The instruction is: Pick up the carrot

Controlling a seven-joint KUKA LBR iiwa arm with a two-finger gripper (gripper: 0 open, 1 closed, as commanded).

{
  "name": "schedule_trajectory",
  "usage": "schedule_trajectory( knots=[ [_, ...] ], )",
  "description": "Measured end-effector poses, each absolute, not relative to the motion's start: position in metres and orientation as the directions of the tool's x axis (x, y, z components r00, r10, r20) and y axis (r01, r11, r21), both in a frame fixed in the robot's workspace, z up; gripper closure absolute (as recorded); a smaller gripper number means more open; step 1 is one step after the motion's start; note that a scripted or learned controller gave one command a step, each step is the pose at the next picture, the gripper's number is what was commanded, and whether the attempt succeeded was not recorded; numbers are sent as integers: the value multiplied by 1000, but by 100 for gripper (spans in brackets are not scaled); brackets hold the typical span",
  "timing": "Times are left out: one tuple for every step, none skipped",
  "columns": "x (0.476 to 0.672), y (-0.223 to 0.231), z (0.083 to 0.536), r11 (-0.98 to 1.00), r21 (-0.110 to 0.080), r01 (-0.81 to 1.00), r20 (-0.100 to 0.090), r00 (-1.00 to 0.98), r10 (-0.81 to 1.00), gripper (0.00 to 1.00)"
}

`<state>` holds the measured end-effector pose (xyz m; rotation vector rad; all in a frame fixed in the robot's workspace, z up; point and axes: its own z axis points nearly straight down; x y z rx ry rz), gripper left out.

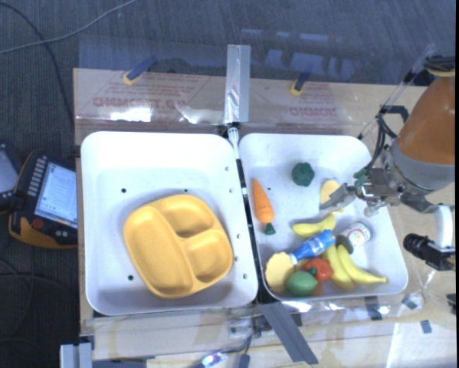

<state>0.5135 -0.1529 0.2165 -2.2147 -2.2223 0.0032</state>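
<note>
We judge nothing done yet: the carrot (263,201) lies untouched at the right bin's (382,278) nine o'clock; our gripper (338,198), jaws released, hovers toward three o'clock.

Grey arm (419,167) with orange band, black cables, metal jaws

- Your carrot (262,201) lies in the right bin (382,176), close to its left wall, green end nearer.
- The pincer (340,198) hovers well right of it, over a banana (316,226).
- A yellow tray (178,243) fills the left bin (106,171).
</note>
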Motion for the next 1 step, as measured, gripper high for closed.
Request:
schedule_trajectory(
  knots=[
    [520, -98, 121, 100, -2, 995, 1, -100, 995, 0]
  ],
)
